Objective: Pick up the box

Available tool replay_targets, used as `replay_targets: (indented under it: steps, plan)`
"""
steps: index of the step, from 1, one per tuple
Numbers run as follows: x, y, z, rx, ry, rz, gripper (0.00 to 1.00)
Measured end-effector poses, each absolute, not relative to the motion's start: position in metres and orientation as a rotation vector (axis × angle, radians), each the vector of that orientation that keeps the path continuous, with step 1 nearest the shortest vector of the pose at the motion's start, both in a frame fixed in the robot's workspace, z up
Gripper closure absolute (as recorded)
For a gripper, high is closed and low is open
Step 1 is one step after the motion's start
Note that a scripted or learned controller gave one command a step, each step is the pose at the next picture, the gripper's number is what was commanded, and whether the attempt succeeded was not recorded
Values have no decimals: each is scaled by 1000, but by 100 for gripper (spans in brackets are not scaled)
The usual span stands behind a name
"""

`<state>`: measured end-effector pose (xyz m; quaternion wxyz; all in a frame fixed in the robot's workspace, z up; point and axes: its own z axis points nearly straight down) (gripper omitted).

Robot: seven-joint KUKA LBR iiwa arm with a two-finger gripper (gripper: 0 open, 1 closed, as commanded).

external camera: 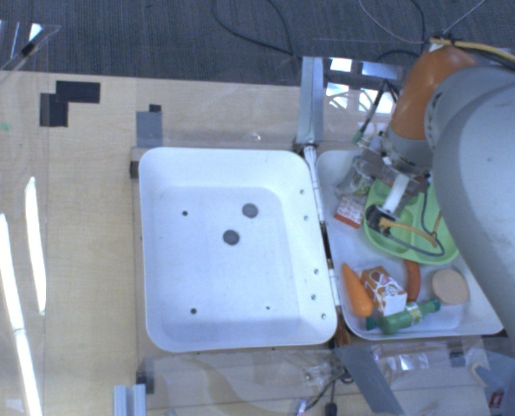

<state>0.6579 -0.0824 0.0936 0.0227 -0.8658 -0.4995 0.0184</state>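
Box [386, 289]: small carton, orange and white print, lying in the right-hand white bin [332, 173], in the part nearest the camera. Not held; well apart from the gripper.

Neighbours of the box:
- Carrot [356, 290], orange, just beside the box on its left, lying along the bin's left wall.
- Green bottle [406, 316], on its side, just below the box along the bin's near wall; touching or nearly touching the box, which cannot be told.
- Orange-red oblong item [412, 280], just beside the box on its right; kind unclear.
- Round tan disc [451, 288], further right, near the arm.

Other contents, right bin:
- Green plate [438, 237], in the middle of the bin, partly covered by the arm.
- Red-and-white packet [350, 211], small, near the left wall, beside the plate's left edge.

Gripper [358, 183]: low over the far left part of the right bin, directly above the red-and-white packet. Whether it is spread or pressed together cannot be told at this angle.

Left bin [153, 232]: white, two grey round spots [240, 224] on its floor.
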Motion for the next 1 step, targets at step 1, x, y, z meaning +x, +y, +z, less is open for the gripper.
replay_targets:
  steps: [1]
  plan:
    - [601,-52,186,-2779,-1468,-7,0]
